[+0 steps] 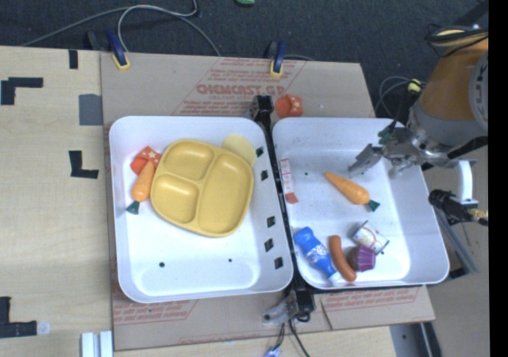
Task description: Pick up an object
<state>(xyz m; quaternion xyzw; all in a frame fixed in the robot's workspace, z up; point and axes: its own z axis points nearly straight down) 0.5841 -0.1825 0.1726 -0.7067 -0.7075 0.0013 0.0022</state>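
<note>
Camera view: the pick has not yet succeeded. The gripper (pixel 373 159) sits over the upper part of the right bin (pixel 413 224), fingers spread apart with nothing between them. The likeliest target, a toy carrot (pixel 349 188), lies flat on the bin floor just beside and below the fingertips, apparently untouched. Left to do: close on an object and lift it clear.

Materials and shapes: both bins are shallow, smooth white plastic with rounded corners. The carrot is a tapered orange cone with a small green stub at its lower right end; it looks like hard moulded plastic. Near the right bin's front edge lie a blue bottle-like item (pixel 313 250), a toy sausage (pixel 341 256) and a small purple-and-white object (pixel 366 249), type unclear. The left bin (pixel 190 276) holds a glossy yellow divided plate (pixel 201 186) with a second carrot (pixel 143 182) at its left side.
</note>
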